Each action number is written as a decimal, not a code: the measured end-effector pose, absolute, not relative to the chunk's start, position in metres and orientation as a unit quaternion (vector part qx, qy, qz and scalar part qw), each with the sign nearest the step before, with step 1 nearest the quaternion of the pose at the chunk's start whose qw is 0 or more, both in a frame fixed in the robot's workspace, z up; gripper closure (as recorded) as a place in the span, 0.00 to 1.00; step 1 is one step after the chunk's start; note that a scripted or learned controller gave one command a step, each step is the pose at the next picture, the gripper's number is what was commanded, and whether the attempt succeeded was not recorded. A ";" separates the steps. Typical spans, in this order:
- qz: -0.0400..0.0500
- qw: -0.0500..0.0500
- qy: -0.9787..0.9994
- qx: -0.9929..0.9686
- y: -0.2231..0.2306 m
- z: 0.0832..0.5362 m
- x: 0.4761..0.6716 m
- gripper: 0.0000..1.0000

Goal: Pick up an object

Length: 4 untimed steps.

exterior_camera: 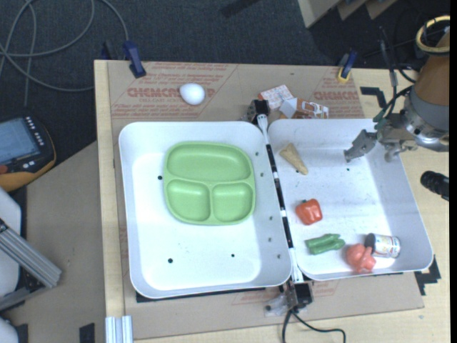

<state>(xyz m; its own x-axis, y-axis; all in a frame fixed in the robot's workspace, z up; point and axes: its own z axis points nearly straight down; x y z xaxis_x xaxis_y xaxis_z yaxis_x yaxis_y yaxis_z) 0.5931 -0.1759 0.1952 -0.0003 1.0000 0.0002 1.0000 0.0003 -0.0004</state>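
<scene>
Camera view looks down on a bench (235,77) covered with printed brown cardboard, bearing two shallow white plastic bins side by side. The left bin (143,256) holds a pale green moulded tray (210,183) with three rounded compartments, sitting toward that bin's far edge. The right bin (400,206) holds small toy-like objects: a tan cone-shaped piece (293,157) near its far left corner, a glossy red pepper shape (308,211) by its left edge, a green pod-like piece (324,244) near its near edge, an orange-red lumpy object (359,257) just beside it, and a small cylindrical bottle (384,246) lying on its side, touching or almost touching the orange-red object. A smooth white egg-shaped ball (191,93) rests on the cardboard beyond the left bin. The grey metallic jaws (371,146) hang over the right bin's far right corner, apparently spread and grasping nothing, well apart from every object.
</scene>
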 end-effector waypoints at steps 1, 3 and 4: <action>0.000 0.001 -0.708 -0.707 -0.105 0.197 0.602 0.00; -0.002 -0.006 -0.707 -0.708 -0.097 0.091 0.650 0.00; 0.002 -0.005 -0.707 -0.707 -0.098 0.091 0.668 0.00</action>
<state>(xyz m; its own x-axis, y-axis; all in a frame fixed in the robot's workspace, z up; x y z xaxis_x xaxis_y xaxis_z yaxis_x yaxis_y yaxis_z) 0.6681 -0.0984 0.0909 0.0009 0.9999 -0.0103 1.0000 -0.0008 0.0034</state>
